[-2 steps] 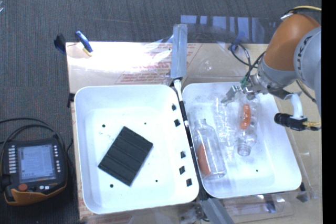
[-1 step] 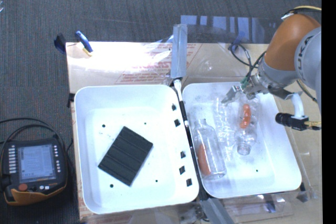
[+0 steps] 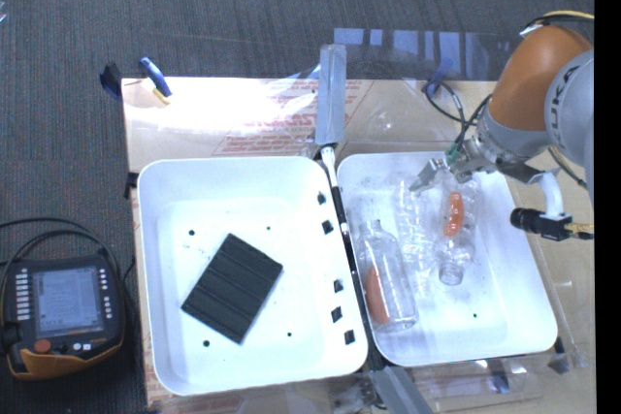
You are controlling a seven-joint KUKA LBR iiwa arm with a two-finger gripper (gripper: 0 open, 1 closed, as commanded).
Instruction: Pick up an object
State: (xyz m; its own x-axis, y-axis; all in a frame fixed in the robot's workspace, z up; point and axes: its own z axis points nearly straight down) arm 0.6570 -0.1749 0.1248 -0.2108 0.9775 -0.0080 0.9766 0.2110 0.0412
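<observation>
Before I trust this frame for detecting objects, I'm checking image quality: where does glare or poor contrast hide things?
In the camera view, glare washes out the board behind the left bin; the clear bottles in the right bin blend into its white floor, edges faint; the black pad stands out sharply; the gripper looks slightly soft.

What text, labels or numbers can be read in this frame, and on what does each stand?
Nothing can be read with confidence.
Red print on the cardboard sheet behind the bins: washed out by glare, too blurred to read.
Dark lettering on the arm, by its orange band: cut off and blurred.
Screen and buttons of the teach pendant on the floor: too small to read.
</observation>
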